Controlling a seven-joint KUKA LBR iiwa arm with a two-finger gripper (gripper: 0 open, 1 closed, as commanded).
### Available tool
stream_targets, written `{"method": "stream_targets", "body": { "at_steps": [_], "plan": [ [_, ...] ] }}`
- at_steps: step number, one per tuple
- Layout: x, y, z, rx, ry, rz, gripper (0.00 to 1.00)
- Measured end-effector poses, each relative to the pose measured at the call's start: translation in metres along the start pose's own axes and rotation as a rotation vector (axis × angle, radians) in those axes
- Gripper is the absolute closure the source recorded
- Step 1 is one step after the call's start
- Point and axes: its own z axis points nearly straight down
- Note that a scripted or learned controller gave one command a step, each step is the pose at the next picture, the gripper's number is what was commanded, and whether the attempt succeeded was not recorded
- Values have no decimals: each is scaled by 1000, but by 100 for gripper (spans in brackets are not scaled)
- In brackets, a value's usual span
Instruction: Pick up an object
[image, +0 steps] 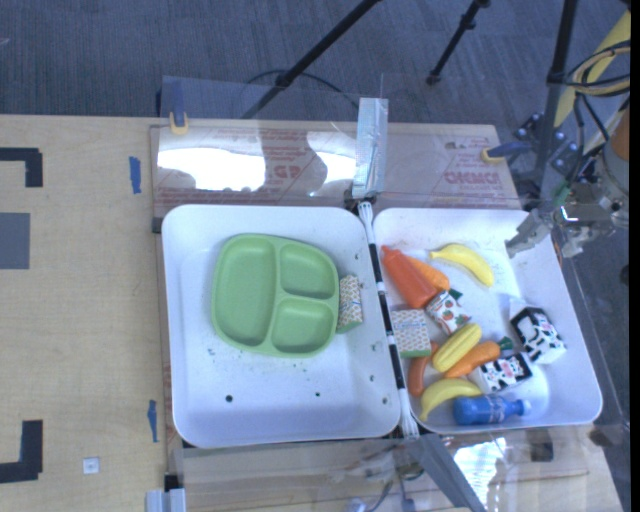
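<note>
Hovering over the right bin (585, 395) far-right rim | gripper (545, 232) holds nothing, finger spread unclear | nearest pick: banana (462, 260), left of gripper, near the rim, long axis running left-right and slightly down | carrot (412, 277) lies beyond it.

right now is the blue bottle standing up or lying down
Lying down: the blue bottle rests on its side at the right bin's front edge, cap pointing right.

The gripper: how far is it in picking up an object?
Nothing looks picked yet. The grey two-finger gripper is above the right white bin's far right corner, with nothing visible between its fingers. The yellow plastic banana and the other toys lie in the bin. Descending, grasping and lifting remain.
</note>
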Motion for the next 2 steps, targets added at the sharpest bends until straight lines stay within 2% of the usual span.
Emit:
{"method": "stream_targets", "body": {
  "at_steps": [1,2],
  "plan": [
    [16,38,93,2,1,-187,0],
    [27,56,158,-6,-3,-248,0]
  ]
}}
